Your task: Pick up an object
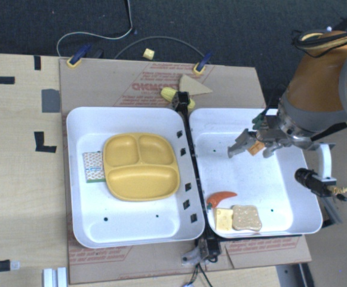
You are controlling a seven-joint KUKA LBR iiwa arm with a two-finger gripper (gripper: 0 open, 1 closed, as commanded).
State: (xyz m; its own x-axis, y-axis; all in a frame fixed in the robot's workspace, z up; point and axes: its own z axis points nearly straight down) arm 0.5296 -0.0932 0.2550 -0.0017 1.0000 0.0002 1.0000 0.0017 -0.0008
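Objects (238, 217) lie at right bin's near edge, well below pincer (252, 147).

Red printed lettering is seen on the flat brown cardboard sheet (155, 79) above the bins, upper centre of the frame; it cannot be read.

Dark carpet floor (221, 17) runs behind the light wooden table (18, 178), which carries black tape marks (42, 142). A cardboard sheet (155, 82) lies clamped by blue clips (77, 55), and a thin cable (122, 11) trails across the carpet.
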